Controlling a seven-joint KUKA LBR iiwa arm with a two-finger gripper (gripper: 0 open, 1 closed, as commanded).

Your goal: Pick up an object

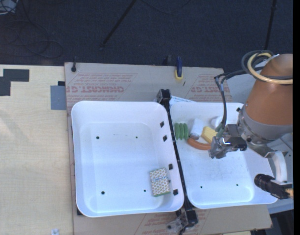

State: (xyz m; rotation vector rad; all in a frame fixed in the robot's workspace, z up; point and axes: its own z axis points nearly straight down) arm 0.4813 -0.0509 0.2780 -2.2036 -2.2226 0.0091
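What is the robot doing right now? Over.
Pincer low in right bin, beside orange piece. Green, yellow pieces close by. Patterned box in left bin.

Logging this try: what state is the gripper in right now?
Gripper: cannot be told. It sits low in the right bin, beside the orange object and the yellow object; nothing is visibly held.

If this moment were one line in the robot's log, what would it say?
arm: over right bin | gripper: beside orange piece, nothing seen held | left bin: patterned box
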